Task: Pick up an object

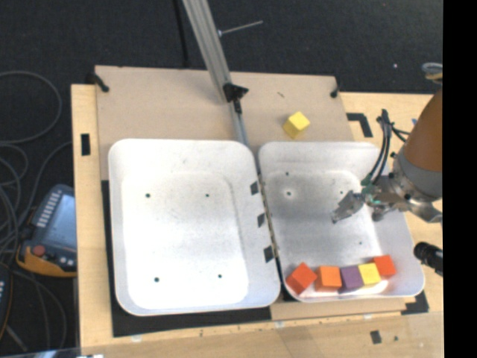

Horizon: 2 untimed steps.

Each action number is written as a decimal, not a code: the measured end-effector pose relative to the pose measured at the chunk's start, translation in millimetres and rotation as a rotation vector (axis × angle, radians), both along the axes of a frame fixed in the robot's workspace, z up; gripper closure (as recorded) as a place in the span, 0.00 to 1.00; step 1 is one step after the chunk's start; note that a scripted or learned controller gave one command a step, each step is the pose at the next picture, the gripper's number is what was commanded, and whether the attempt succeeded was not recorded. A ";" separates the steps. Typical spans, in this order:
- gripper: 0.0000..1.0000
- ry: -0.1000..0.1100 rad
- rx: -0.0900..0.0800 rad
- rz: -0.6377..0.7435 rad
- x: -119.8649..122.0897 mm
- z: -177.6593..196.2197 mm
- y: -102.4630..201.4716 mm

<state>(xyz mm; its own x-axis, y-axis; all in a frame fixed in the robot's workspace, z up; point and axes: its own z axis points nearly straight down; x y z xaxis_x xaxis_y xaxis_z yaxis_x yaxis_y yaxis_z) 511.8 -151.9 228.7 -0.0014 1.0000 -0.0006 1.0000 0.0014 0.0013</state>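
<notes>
My gripper [361, 211] hangs over the middle of the right bin [313, 166], open, with nothing between its fingers. One grey finger [343, 208] points toward the bin's centre. Along that bin's near wall lies a row of blocks: a red-orange one [302, 277], an orange one [330, 277], a purple one [350, 278], a yellow one [370, 274] and another red-orange one [384, 265]. The gripper is well above and behind this row, touching none of them. A yellow cube [296, 124] sits on the bench behind the right bin.
The left bin [179, 222] lies beside the right one, with small clips along their shared edge. A slanted metal rail [211, 39] rises from the back of the bench. Cables and a hand-held pendant [52, 230] lie on the floor at left.
</notes>
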 end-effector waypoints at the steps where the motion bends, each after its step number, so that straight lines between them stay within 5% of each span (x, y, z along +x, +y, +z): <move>1: 0.00 -0.007 0.002 0.009 0.5 59.7 76.5; 2: 0.00 0.009 0.003 0.006 -14.3 -36.7 147.9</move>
